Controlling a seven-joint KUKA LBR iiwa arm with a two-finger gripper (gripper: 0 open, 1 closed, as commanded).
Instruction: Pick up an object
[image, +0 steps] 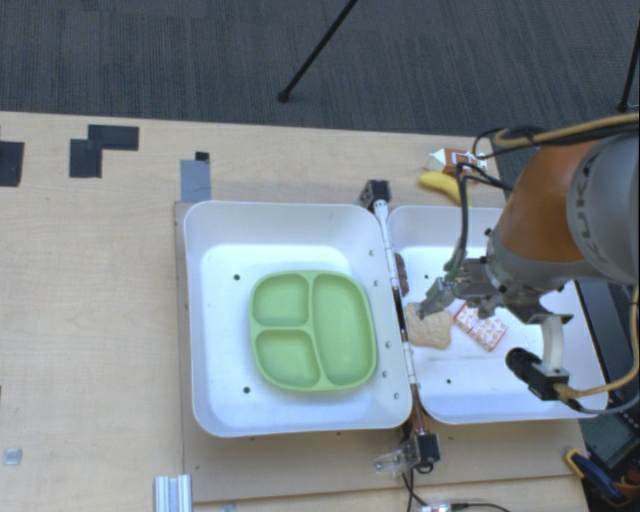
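A pale wooden desk (90, 330) is seen from above at a slant, carrying two shallow white bins side by side. Nearest the viewer, at the lower edge between the bins, a small metal clamp with wires (410, 455) sits on the desk. Just beyond it, the left bin (220, 400) holds a light green divided plate (312, 330) with three compartments, lying flat near the bin's middle. The right bin (470, 395) holds a tan, toast-like piece (430, 332) close to its left wall, and just beside that, to the right, a small red and white packet (480, 328). A grey robot arm with an orange band (545, 205) reaches in from the right and hangs over the right bin. Its end effector (445, 293) is low above the tan piece and the packet; whether its fingers are apart or closed cannot be told, and nothing can be seen gripped between them. A black cable fitting (535, 372) hangs below the wrist over the bin's right part. Farther back, behind the right bin, a yellow banana-like object (438, 182) lies on the desk. At the far left, dark tape patches (100, 148) mark the desk surface. Beyond the desk lies dark grey carpet (200, 50), crossed by a thin black pole (318, 50).
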